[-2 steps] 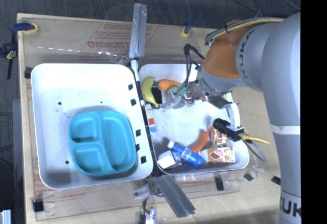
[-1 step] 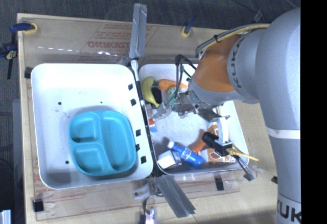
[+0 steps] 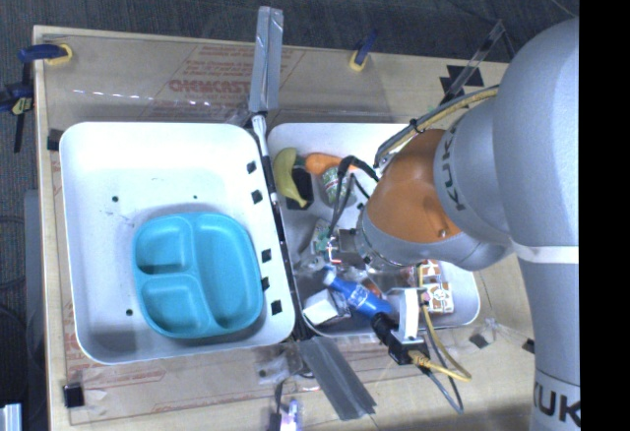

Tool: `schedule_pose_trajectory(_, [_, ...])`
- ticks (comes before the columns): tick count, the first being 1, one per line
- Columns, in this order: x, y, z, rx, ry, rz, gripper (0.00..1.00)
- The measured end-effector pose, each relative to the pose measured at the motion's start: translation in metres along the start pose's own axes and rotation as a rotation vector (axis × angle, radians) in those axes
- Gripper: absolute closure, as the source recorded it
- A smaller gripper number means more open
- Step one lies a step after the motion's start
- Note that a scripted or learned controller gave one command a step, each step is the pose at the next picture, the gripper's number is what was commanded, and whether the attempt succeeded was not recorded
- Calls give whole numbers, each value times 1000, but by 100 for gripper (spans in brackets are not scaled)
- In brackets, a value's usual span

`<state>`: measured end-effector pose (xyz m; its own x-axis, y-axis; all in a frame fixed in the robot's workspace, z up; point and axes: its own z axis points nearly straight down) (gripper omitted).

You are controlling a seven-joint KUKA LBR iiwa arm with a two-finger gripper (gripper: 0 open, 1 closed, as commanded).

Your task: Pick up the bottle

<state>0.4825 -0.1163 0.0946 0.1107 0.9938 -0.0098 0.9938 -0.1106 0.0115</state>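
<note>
End effector (image 3: 340,257) hangs just above the bottle (image 3: 356,297) in the right bin (image 3: 463,306); its opening cannot be told. Centre over the bottle, then descend squarely.

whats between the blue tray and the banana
In the camera view, the raised rims where the two white bins meet run between the blue compartment tray in the left bin and the banana in the right bin.

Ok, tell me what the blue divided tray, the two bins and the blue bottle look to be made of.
Blue divided tray: probably moulded plastic, smooth with a soft sheen on its rounded compartments. Left bin and right bin: likely thin plastic, plain white with rounded corners. Blue bottle by the tool: looks plastic and glossy, but it is small and partly hidden, so uncertain.
</note>
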Motion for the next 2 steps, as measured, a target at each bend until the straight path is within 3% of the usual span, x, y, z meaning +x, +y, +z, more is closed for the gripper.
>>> schedule_pose_trajectory(1, [-9, -5, -45, 14, 11, 2, 0])
schedule_pose_trajectory(2, [-16, -4, -20, 14, 13, -330, 0])
